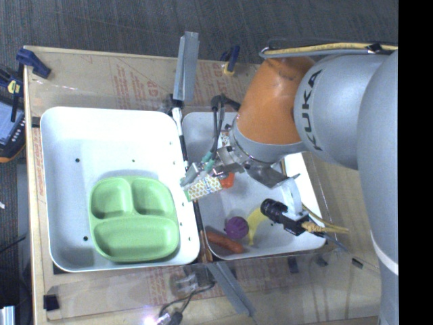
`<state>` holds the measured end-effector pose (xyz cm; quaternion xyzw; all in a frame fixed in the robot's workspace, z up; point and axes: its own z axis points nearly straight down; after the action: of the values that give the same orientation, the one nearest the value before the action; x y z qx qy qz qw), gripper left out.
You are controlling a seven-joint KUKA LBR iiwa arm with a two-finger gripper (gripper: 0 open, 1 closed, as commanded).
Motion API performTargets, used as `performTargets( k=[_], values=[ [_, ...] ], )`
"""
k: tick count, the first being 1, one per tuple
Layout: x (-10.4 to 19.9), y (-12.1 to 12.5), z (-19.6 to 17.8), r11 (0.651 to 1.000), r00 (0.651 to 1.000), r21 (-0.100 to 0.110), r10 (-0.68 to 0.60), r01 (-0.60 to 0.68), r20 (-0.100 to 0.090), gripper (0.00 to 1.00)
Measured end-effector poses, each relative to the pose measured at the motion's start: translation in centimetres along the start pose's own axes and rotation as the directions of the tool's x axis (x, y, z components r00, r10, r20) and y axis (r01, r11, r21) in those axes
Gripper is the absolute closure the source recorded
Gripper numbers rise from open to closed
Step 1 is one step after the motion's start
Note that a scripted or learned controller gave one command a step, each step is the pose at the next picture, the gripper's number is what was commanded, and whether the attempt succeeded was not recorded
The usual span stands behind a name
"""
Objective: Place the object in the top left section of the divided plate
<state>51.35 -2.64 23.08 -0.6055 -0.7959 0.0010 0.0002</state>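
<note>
Gripper over the rim between the bins, jaws closed narrow on a speckled piece.

Far left of the jaws sits the left bin (61,181), and in it, down and left of them, the green plate (134,217); its top left section (111,198) lies well apart from the jaws. The gripper (194,178) hangs at the wall where the two bins meet, and the speckled piece (205,189) is pinched at its tips, sticking out just right of and below them, not on the plate. Just right of the jaws, a small red bit (226,179) lies in the right bin (196,131). Below and right of the jaws: an orange stick (223,241), then a purple lump (236,227), then a yellow piece (256,222) touching it.
</note>
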Motion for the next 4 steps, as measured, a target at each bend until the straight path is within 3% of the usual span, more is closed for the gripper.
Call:
performTargets(
  k=[1, 2, 3, 4],
  values=[
    [8.7, -1.4, 2.4, 0.904, 0.904, 0.001, -0.427, 0.427, -0.002, 1.0],
    [13.5, 2.2, 2.9, 0.882, 0.882, 0.0, -0.472, 0.472, 0.0, 1.0],
    [22.9, 2.9, 7.6, 0.877, 0.877, 0.004, -0.481, 0.481, -0.002, 1.0],
    [16.3, 0.6, 7.2, 0.898, 0.898, 0.004, 0.439, -0.439, 0.0, 1.0]
  ],
)
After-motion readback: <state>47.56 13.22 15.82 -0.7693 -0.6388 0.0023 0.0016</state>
